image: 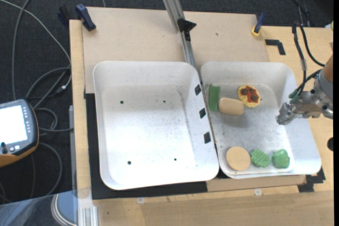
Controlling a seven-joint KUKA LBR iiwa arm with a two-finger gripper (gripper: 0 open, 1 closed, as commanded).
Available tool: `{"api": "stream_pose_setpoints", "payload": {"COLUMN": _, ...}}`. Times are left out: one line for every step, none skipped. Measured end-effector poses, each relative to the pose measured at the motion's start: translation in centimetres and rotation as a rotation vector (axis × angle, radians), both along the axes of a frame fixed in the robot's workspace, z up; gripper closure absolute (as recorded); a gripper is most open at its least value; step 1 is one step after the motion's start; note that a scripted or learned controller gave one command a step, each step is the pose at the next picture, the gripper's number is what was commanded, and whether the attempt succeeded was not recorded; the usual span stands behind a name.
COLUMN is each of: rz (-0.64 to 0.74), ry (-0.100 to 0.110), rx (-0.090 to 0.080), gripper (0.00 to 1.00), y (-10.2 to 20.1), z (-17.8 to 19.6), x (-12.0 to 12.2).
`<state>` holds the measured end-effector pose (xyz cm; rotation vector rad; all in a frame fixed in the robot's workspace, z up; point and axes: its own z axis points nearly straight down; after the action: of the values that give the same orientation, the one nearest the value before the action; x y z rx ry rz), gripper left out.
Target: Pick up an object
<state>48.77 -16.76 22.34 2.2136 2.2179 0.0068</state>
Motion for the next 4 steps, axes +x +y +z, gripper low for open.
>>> {"api": "stream_pose_setpoints", "payload": {"rz": 0.0, "ry": 0.001, "rx": 0.0, "gripper": 1.0, "y": 0.0, "z": 5.4, "x": 0.2}}
{"api": "stream_pose_setpoints", "payload": {"rz": 0.004, "ry": 0.006, "rx": 0.003, "gripper": 1.0, "y": 4.2, "z": 4.1, "x": 3.5}}
{"api": "stream_pose_setpoints", "payload": {"rz": 0.005, "ry": 0.006, "rx": 0.003, "gripper": 1.0, "y": 9.2, "z": 4.3, "x": 5.3}}
{"api": "stream_pose_setpoints", "payload": {"rz": 0.005, "ry": 0.006, "rx": 0.004, "gripper": 1.0, "y": 13.9, "z": 4.5, "x": 7.7}}
